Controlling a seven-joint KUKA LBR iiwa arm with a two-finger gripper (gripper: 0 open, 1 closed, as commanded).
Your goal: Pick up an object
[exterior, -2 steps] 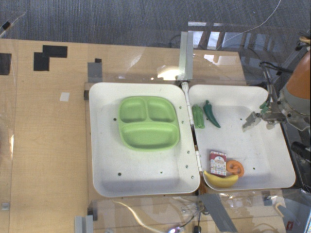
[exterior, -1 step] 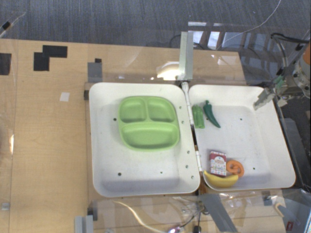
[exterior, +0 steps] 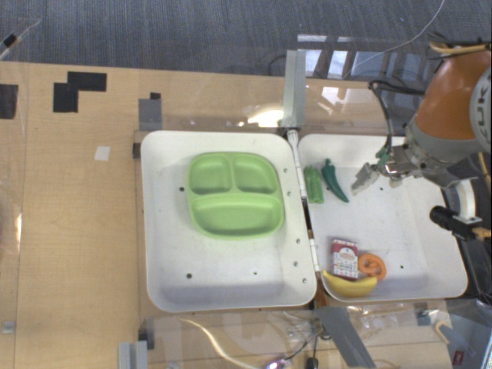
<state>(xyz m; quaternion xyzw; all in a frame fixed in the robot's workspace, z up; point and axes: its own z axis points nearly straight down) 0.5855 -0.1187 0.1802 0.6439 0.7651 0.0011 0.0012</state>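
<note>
Left bin (exterior: pixel 165 229): far left of the gripper — it holds a green divided plate (exterior: pixel 234 194).
Right bin (exterior: pixel 430 260): the gripper hangs over its upper part.
Light green piece (exterior: pixel 314 184): left of the gripper, against the bin's left wall.
Dark green pepper (exterior: pixel 334 180): just left of the fingertips, apart from them.
Red carton (exterior: pixel 345 258), orange ring (exterior: pixel 372 266), banana (exterior: pixel 350 284): clustered below-left of the gripper, well apart.
Gripper (exterior: pixel 367 177): fingers slightly parted — nothing between them.
</note>
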